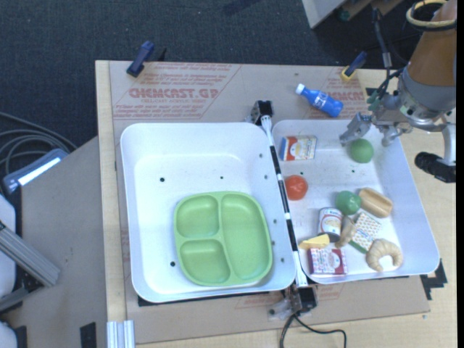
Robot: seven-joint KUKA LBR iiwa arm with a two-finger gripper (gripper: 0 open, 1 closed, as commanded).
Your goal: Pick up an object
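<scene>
Seen from above the counter (181, 85), the grey arm with its orange band reaches in from the right, its upper part cut off by the frame edge. Its pincer (370, 127) hangs over the far end of the right bin (417, 216), just above a green ball (360, 151) – metal fingers splayed to either side, released, nothing between them. Whether the tips touch the ball cannot be made out from this slant.

The right bin is crowded. A small white and orange carton (299, 148) lies near the far left corner, a red tomato (295, 187) sits against the divider, and toward the near end a darker green round item (347, 201), a hot dog bun (375, 202), a tin can (330, 222), a croissant (383, 253), a yellow wedge (315, 243) and a red and white packet (328, 262) huddle together, several overlapping so their outlines blur – a patterned piece among them is too small to identify.

The left bin (145, 158) carries a green divided tray (222, 236). A blue bottle (320, 100) lies on the counter beyond the right bin, outside it. Blue clamps (139, 59) hold the printed board at its far edge
</scene>
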